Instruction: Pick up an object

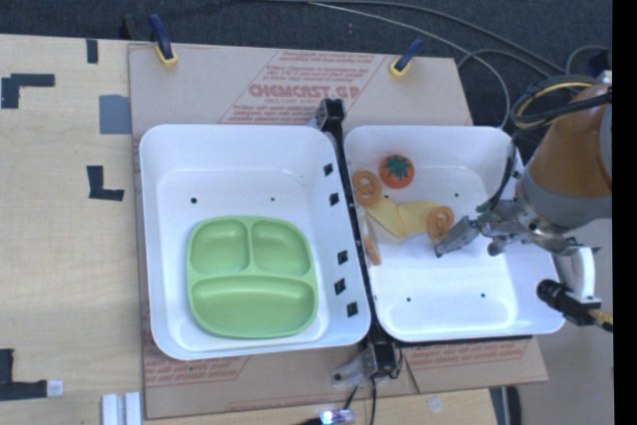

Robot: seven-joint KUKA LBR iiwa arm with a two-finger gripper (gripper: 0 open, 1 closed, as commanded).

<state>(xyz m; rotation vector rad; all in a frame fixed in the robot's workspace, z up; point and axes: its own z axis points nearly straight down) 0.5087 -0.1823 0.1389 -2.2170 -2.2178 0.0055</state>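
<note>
The arm [567,164] reaches in from the right over the right bin [448,314], gripper [458,239] low and just beside the small pile of toy food. Whether it is apart or together, I cannot tell at this size, and nothing shows clamped in it. Just by the tip lies an orange ring [440,220], touching a yellow piece [403,217]. Nearer the divider sits a pretzel [366,185], with a red tomato [397,170] beside it. Over in the left bin [159,214], a green divided plate [252,276] lies flat.
</note>
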